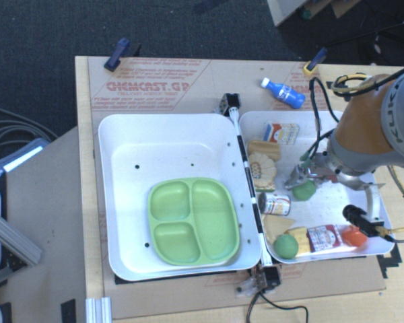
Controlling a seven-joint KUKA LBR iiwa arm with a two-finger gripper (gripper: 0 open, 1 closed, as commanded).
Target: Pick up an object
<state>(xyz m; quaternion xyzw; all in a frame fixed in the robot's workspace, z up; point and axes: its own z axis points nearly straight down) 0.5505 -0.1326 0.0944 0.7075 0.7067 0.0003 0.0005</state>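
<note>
My gripper (301, 178) is low over the middle of the right bin (384, 210), with the arm coming in from the right. A small round green object (304, 191) lies directly below the gripper's tip, touching or nearly touching it. Whether it is gripped is hidden from this angle. Just to the left lies a small can (276, 205) on its side.
The right bin also holds a small carton (281, 133), brown packets (261, 161), a green ball (286, 246), a yellow item (300, 236) and a red-and-white packet (326, 237). A green divided plate (192, 221) sits in the left bin (121, 147). A blue bottle (283, 93) lies on the bench behind.
</note>
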